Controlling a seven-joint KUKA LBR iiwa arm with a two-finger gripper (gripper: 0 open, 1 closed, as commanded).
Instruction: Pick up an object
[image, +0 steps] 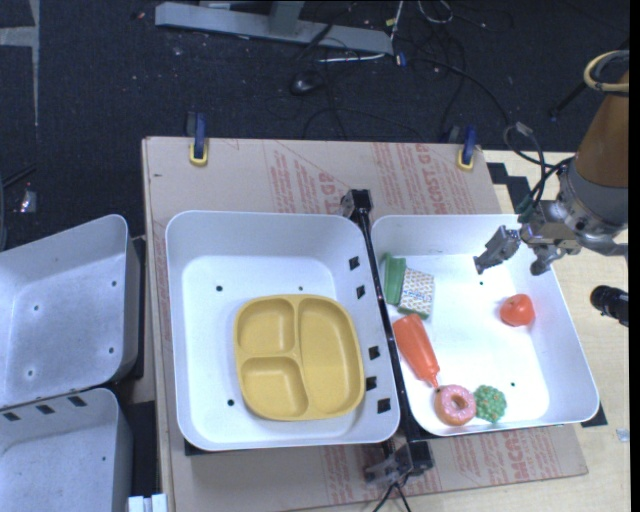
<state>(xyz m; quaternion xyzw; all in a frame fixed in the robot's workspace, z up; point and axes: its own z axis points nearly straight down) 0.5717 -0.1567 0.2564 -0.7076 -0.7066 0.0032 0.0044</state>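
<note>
Dark speckled floor behind, cables strewn across the top. Brown cardboard-faced bench (260, 175) in the middle, held by two yellow clamps (198, 152) at the far edge. Two shallow white bins side by side: left bin (200, 250), right bin (560, 330), touching along a black divider strip. Grey arm with orange band (610, 140) reaching in from the right, above the right bin's far right corner. Yellow three-compartment tray (298, 356) flat in the left bin, slightly right of centre. Two-finger gripper (520, 250) hanging over the right bin's upper area, fingers spread apart, nothing between them. Orange carrot-like toy (417, 347) lying slanted near the divider, in the right bin. Green cylinder (394, 281) and a patterned white packet (418, 291) just beside each other, at the bin's upper left, above the carrot toy. Red tomato-like ball (517, 310) alone, below and just right of the gripper, apart from it. Pink frosted doughnut (456, 404) and green broccoli floret (490, 402) near the front wall, side by side, almost touching.
</note>
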